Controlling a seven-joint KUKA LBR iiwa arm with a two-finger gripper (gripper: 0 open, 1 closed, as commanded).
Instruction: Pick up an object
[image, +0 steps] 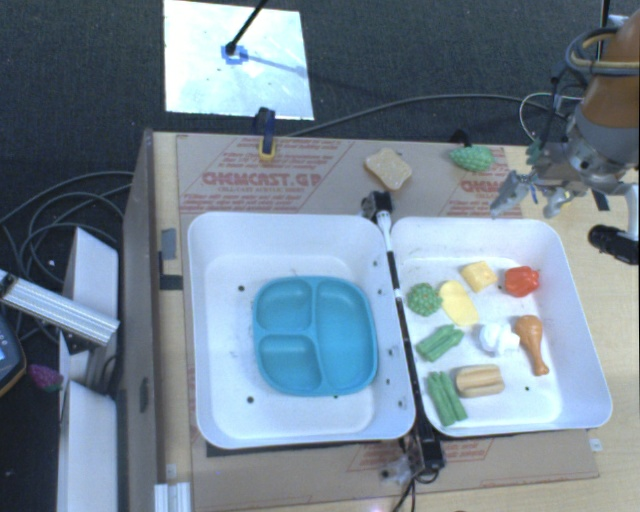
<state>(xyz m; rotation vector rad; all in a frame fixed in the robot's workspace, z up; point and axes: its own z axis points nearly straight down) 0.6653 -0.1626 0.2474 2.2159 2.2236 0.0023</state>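
**Jaws above the right bin's far rim**

My jaws (528, 195) hang spread and empty, I think, over the right bin's (575, 300) far edge. Inside lie nine toy foods (478, 335), loosely spaced; the left bin (215, 300) holds one blue tray (315, 335).

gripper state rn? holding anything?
Gripper: open, fingers spread, nothing between them. It hangs above the far rim of the right bin; the toy food lies apart from it.
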